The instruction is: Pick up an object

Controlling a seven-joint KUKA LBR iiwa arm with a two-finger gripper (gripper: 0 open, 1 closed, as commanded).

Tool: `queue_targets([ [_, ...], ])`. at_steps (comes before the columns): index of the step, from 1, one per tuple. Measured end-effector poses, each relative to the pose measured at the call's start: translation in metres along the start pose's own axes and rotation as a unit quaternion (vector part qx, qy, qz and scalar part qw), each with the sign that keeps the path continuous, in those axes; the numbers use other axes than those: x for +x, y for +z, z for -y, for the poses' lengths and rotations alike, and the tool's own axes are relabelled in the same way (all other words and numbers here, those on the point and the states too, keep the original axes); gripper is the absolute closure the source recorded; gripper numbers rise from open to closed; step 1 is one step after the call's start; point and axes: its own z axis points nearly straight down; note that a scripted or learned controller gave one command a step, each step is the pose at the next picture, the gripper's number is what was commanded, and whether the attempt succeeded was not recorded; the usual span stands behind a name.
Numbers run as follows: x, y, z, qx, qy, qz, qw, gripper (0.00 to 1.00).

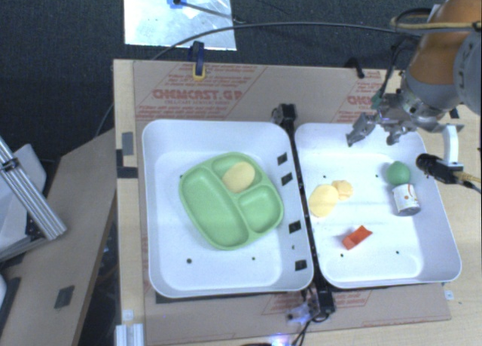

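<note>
Objects for picking sit in right bin (433, 258), nothing between the gripper fingers. Orange-red block (357, 237) lies in lower middle of that bin, long axis tilted, running from lower left up to upper right. Small white can (406, 200) with red label lies on its side near bin's right wall, long axis roughly vertical in view, leaning slightly, top end toward green ball (398, 172), which is touching or just beside it; cannot tell which. Two yellow pieces near bin's left wall: bigger pale yellow lump (324, 200) and smaller yellow-orange piece (343, 188) just upper right of it, touching or nearly so. Lump is roundish, no clear axis.

Left bin (162, 261) holds green divided plate (215, 216), tilted diagonally, long compartment running upper left to lower right. Yellow rounded item (239, 176) sits in plate's upper small compartment. Other two compartments hold nothing visible.

Gripper (378, 132) hangs over upper edge of right bin, near back wall, well apart from the block and yellow pieces, nearer the ball but not touching. Two fingers are spread apart, pointing down and left in view, nothing held. Grey arm with orange band (448, 39) comes in from upper right.

Bins sit side by side on a brown board (226, 88) with red printed lettering; black clips (286, 114) along the seam between the bins. Blue-yellow clamp (197, 59) at board's back edge. Shiny foil sheet (177, 5) on dark floor behind.
</note>
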Motion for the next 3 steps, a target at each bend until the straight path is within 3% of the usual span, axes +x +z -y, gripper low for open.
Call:
queue_targets([
  [1,0.000,-0.008,-0.003,-0.006,-0.001,0.001,1.0000,0.00],
  [3,-0.003,0.104,-0.008,-0.005,-0.001,0.001,1.0000,0.00],
])
